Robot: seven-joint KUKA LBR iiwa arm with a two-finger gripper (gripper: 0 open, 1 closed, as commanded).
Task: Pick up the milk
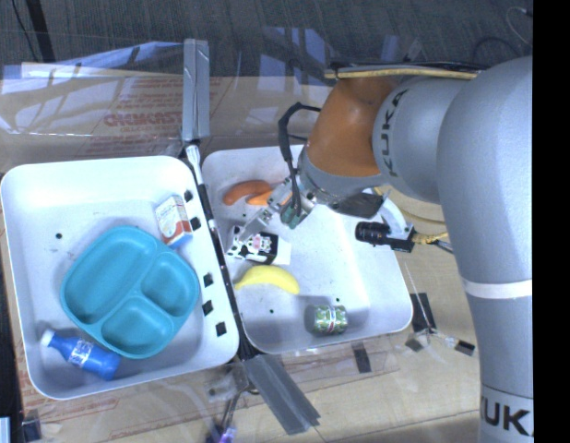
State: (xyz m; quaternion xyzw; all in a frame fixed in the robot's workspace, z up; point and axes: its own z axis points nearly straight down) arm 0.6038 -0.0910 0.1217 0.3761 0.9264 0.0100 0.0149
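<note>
**Arm low over the right bin, milk carton just beneath the wrist**

The left white plastic bin (27,247) holds items the task does not call for. A light-blue divided plastic tray (128,289) lies across its middle, taking most of the floor. A blue bottle with a white cap (82,355) lies on its side in the near corner, against the tray's edge. A small white-and-orange carton (172,218) lies just beyond the tray, near the wall between the bins.

In the right white bin (386,303), the milk, a small black-and-white patterned carton (255,245), lies flat near the left wall. Just beyond it is an orange sausage-shaped toy (247,192); just nearer the camera, a yellow banana (267,280) almost touches it. A small green can (328,318) sits apart, toward the near wall.

The gripper (283,212) hangs close above the milk's far-right side, which suits a descent onto it. How wide the claw stands cannot be told from this angle. The banana's closeness leaves little room on that side, so a grasp could nudge it.
</note>
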